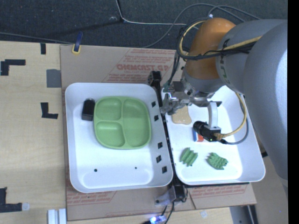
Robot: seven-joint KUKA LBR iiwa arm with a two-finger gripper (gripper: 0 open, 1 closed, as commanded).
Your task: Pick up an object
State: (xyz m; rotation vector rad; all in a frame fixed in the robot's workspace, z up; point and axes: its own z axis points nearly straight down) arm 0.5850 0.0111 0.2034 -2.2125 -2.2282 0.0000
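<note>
Low over the right bin (250, 169), gripper (174, 104) down by the beige piece (181, 117) at the bin's upper left; spread of pincer impossible to tell; contact unclear.

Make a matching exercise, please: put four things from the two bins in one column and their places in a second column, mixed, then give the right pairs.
Things:
1. green divided plate
2. black block
3. tan flat piece
4. two green ridged pieces

Places:
A. right bin, near its front edge
B. left bin, touching the plate's left rim
C. middle of the left bin
D. right bin, just under the arm's wrist, near the divider between the bins

Pairs: 1-C, 2-B, 3-D, 4-A
</note>
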